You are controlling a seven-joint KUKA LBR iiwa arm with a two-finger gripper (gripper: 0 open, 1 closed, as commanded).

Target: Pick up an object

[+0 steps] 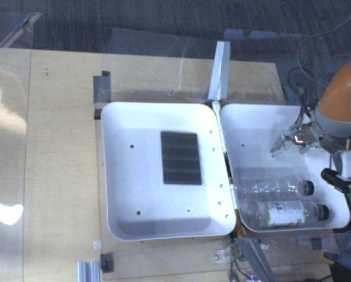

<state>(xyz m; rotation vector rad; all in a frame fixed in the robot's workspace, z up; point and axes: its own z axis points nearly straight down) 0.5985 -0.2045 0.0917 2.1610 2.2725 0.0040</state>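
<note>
Two clear plastic bottles [279, 187] [286, 213] lie at right bin's [251, 128] front edge, prob. light, slick, crushable, grab mid-body; pincer [293, 138] hovers behind them, state unclear.

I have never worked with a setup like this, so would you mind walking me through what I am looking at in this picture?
This is one picture from a camera fixed above a wooden bench, looking down at a slant. Two shallow white bins sit side by side on it. The left bin has a dark ribbed rectangular block lying flat near its middle. The right bin holds two clear plastic bottles lying on their sides along its near edge: a plain one with a dark cap and, closer to the rim, one with a pale label.

The grey and orange shape at the right is the robot arm reaching in. Its tool is above the far part of the right bin, apart from both bottles. I see nothing held in it.
</note>
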